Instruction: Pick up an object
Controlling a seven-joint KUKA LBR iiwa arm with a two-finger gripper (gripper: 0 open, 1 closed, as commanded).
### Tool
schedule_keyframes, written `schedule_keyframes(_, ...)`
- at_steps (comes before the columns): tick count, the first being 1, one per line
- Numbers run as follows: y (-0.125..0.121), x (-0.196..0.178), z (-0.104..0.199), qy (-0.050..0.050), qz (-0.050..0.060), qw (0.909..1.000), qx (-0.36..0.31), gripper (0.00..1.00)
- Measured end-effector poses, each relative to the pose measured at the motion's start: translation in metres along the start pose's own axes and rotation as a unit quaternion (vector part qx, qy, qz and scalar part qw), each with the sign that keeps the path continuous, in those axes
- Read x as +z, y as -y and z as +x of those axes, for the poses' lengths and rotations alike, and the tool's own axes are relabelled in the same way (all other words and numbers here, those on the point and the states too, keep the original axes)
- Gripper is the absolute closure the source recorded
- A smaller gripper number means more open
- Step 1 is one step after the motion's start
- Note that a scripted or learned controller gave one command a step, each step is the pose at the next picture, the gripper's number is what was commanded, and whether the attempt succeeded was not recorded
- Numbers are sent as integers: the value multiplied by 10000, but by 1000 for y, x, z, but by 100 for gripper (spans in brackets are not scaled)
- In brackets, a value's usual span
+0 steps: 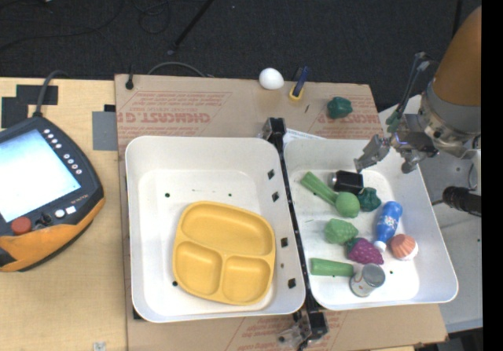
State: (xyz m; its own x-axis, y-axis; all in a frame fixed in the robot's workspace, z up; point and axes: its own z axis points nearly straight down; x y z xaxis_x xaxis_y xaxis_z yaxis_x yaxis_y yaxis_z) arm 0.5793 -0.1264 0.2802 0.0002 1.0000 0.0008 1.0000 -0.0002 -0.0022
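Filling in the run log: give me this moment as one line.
gripper: open, above right bin's far edge, holding nothing | black object: nearest item, untouched | yellow tray: in left bin

Single fixed camera above the bench, looking down at a slant from moderate distance; both shallow white plastic bins [141, 184] lie fully in frame, the grey-and-orange arm [460, 74] entering at right.
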Motion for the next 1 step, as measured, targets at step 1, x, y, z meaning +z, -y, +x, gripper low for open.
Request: schedule_keyframes(1, 0, -10, -1, -4, 4, 10000, 2, 100)
